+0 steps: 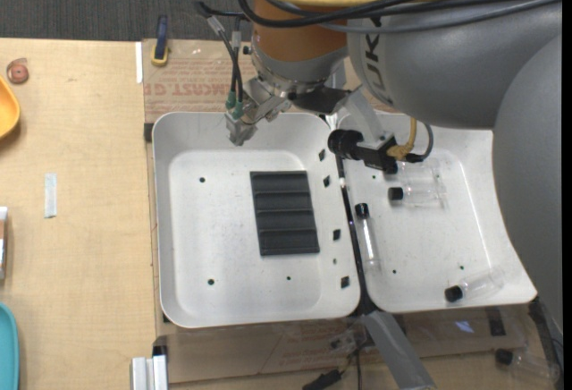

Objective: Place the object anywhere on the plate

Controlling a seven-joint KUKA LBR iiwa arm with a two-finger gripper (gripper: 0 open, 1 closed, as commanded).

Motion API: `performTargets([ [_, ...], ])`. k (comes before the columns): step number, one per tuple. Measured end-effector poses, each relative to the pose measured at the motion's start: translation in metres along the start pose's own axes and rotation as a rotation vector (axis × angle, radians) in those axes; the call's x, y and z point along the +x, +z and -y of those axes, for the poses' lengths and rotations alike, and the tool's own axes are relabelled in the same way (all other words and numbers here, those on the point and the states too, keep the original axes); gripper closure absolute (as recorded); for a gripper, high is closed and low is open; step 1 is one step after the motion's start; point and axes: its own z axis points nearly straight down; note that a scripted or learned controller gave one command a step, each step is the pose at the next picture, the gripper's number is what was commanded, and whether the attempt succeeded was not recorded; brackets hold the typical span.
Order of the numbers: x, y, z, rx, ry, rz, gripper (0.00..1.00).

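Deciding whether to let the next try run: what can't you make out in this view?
- Gripper: fingers too small and dark to read, seen from above over the left bin.
- Clear tubes in the right bin: transparent, edges faint.
- Bench behind the bins: hidden by the arm.

Arm bent low from the upper right.
The grey, orange-banded arm (429, 30) angles its two-finger metal gripper (239, 124) down toward seven o'clock, its tips close together.
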Motion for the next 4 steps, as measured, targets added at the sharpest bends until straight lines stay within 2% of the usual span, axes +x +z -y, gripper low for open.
performTargets([
  [1,-0.025,0.043,-0.047,0.001,-0.142,0.000,1.00],
  [2,-0.011,0.063,-0.025,0.004,0.064,-0.001,1.00],
  [3,0.018,0.052,0.029,0.002,-0.019,-0.001,1.00],
  [4,0.034,0.058,0.031,0.003,-0.209,-0.001,1.00],
])
